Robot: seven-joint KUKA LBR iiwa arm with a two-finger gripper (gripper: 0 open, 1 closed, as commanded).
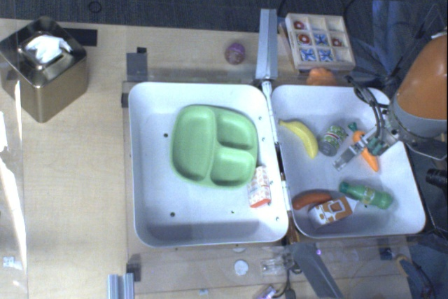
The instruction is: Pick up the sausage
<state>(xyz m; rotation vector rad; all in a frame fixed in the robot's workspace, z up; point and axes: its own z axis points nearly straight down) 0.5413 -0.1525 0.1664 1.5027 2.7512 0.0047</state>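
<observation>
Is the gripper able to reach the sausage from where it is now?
Probably yes. The sausage lies uncovered near the right bin's front left corner, with a small carton touching its right side. The gripper hangs above the same bin, with open space between.

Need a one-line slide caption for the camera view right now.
Two-finger gripper hovers by the orange carrot in the right white bin, apart from the reddish-brown sausage near its front edge.
</observation>
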